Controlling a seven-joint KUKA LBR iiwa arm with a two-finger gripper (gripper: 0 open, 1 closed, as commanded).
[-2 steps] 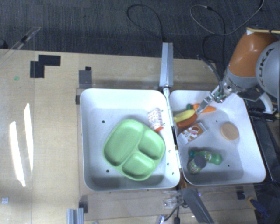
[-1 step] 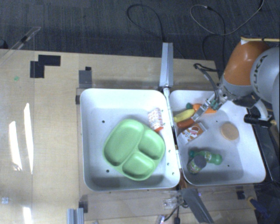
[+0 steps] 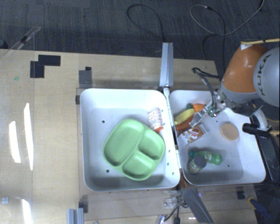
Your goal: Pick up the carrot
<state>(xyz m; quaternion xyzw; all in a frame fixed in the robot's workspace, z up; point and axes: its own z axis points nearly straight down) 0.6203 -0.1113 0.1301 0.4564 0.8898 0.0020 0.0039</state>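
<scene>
The tool, its state impossible to tell, hangs low in the right bin beside the carrot and banana, apparently positioned for a grasp.

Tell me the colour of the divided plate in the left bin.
Light green. The divided plate shows best in the camera view, lying in the left bin.

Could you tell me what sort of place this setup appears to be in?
Probably a robotics lab test bench: two shallow white bins side by side, a grey arm with an orange band reaching in, and loose black cables across the floor.
</scene>
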